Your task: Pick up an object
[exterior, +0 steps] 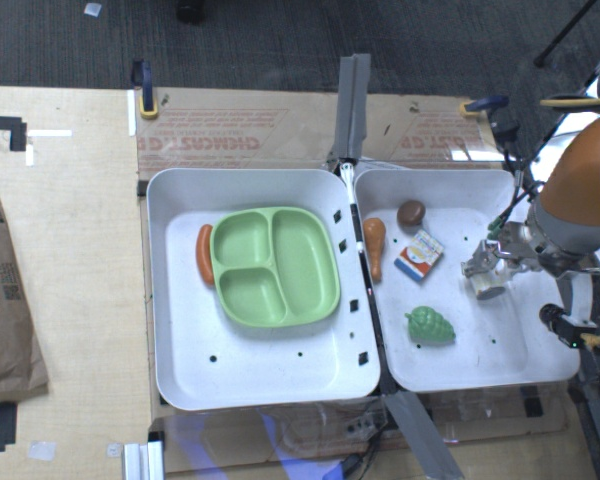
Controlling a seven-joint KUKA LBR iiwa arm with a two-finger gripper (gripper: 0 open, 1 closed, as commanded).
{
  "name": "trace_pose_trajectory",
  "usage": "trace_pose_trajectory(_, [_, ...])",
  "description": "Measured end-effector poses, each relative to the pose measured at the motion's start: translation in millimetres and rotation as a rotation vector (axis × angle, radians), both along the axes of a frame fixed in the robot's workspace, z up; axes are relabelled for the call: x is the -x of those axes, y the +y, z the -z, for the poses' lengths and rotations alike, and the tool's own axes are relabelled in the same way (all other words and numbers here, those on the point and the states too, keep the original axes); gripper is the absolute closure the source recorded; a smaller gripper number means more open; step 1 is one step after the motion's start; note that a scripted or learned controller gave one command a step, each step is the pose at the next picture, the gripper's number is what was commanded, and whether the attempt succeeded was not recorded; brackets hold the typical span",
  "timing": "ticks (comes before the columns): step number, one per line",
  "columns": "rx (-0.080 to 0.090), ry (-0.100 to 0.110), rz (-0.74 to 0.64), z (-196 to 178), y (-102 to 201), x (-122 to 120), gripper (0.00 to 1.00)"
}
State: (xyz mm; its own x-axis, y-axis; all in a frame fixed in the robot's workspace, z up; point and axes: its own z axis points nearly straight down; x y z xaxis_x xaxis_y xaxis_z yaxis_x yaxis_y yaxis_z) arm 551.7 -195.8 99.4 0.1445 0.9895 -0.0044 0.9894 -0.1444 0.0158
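The right bin (500,363) holds a brown round object (411,213), an orange sausage-shaped piece (375,246) along its left wall, a small white, blue and red box (419,256) and a green bumpy toy (430,326). My gripper (485,280) hangs over the right half of this bin, right of the box and up-right of the green toy, touching none of them. In the left bin (180,368) lies a green three-compartment plate (277,265) with an orange-red sausage (205,254) beside its left edge.
A grey divider bar (352,108) runs between the bins at the back. Cardboard (240,133) lies behind the bins. A brown paper bag (5,298) rests on the bench at far left. The arm's orange band (580,183) stands above the right bin's right edge.
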Motion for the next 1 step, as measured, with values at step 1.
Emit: trace_pose_trajectory(1, [-0.004,0.016,-0.251,-115.3,94.4,5.8,1.00])
